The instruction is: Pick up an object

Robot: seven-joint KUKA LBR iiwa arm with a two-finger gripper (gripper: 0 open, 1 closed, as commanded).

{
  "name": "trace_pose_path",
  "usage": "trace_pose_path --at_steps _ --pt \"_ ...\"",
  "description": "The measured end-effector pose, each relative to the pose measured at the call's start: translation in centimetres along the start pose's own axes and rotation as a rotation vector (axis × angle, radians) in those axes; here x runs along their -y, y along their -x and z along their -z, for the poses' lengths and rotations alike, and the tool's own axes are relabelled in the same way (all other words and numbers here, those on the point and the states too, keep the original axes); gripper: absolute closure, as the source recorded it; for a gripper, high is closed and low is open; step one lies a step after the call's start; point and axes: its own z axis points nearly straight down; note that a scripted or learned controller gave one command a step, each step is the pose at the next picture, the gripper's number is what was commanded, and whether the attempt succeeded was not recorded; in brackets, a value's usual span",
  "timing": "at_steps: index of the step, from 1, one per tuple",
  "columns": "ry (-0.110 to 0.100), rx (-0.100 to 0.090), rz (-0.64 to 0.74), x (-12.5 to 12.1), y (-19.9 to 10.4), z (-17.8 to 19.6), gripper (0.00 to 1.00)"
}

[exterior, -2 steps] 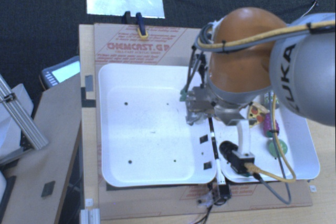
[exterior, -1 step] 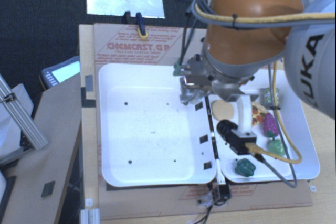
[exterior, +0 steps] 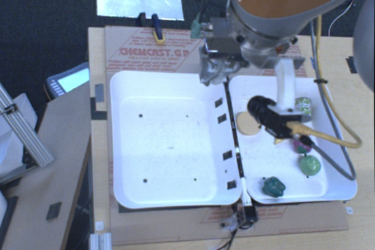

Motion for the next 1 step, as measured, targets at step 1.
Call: trace_pose_path --at_steps 1 --pt "-0.005 0.004 -0.001 -9.73 -4.8 1.37 1.0"
